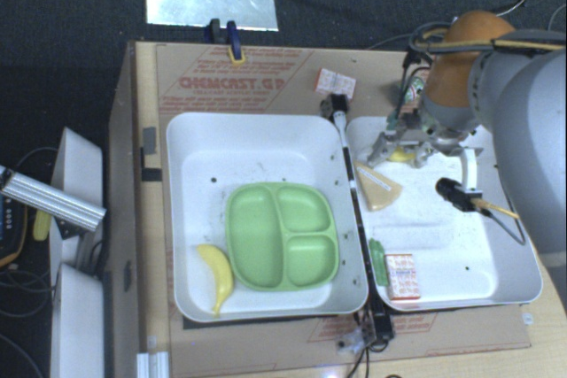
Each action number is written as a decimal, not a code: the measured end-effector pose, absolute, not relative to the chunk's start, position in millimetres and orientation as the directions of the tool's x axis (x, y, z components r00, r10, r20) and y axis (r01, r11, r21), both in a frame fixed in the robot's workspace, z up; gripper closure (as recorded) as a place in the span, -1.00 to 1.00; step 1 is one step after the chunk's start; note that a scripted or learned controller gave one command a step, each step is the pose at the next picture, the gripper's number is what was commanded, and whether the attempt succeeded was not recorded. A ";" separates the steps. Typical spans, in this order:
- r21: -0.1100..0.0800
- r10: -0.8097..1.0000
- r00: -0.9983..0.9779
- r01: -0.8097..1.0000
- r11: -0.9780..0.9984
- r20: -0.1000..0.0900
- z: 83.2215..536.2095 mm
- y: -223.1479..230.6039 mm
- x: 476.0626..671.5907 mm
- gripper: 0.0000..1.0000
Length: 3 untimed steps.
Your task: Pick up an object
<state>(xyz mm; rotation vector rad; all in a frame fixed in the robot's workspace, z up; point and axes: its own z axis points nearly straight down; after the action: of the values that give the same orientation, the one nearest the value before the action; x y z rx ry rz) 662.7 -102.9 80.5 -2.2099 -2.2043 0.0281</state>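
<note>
My gripper [400, 151] is low over the far left corner of the right bin [505, 279]. Its two grey fingers [380, 148] stand spread apart, so it is open. A small yellow object [401, 158] lies on the bin floor between the fingertips, partly hidden by them. Just in front of the gripper lies a tan wedge [378, 188]. Near the right bin's front left corner are a small red and white box [401, 273] and a green piece [376, 261].
The left bin [190, 155] holds a green divided plate [283, 235] and a yellow banana [218, 275] at its front left. The wall between the bins [352, 190] runs close to the gripper's left. A paper tag [336, 83] lies on the cardboard behind the bins.
</note>
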 end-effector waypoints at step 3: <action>-0.001 1.000 -0.003 1.000 0.003 0.001 83.2 -145.4 649.1 -1.00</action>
<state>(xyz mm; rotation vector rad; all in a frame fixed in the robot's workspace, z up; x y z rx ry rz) 649.1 -145.4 83.2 -2.2167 -2.2243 0.0001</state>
